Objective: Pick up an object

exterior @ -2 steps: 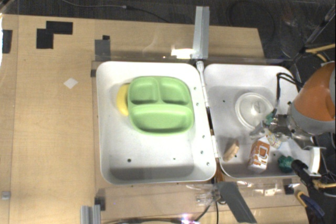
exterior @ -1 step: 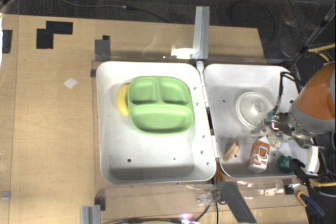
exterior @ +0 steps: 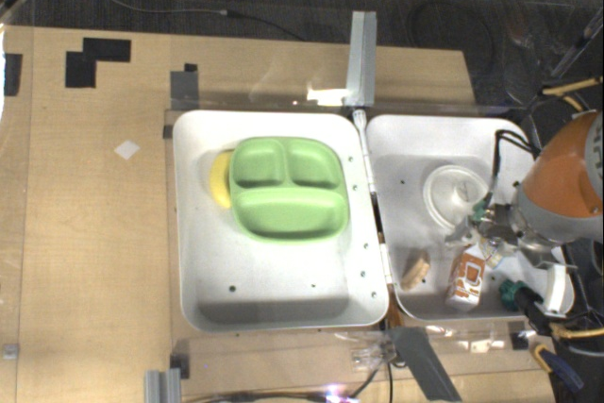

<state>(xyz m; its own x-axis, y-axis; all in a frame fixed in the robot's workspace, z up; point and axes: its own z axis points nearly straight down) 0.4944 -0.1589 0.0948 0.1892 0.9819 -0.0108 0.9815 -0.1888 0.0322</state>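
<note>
The tool [exterior: 493,226] hangs over the right bin [exterior: 406,156]. I cannot tell how it is set, because the arm [exterior: 566,189] hides much of it. A small orange and white packet [exterior: 466,278] lies just at its 7 o'clock. A clear cup [exterior: 451,192] sits at 10 o'clock. A tan lump [exterior: 415,272] lies at 8 o'clock, too blurry to name.

bins: 2, white, side by side; left bin [exterior: 198,231], right bin [exterior: 406,146]
green divided tray [exterior: 286,187]: 1, left bin
yellow item [exterior: 219,180]: 1, left bin, partly under the tray's left edge
clear cup [exterior: 453,193]: 1, right bin
tan lump [exterior: 415,272]: 1, right bin, near side
orange-and-white packet [exterior: 466,279]: 1, right bin, near side
</note>
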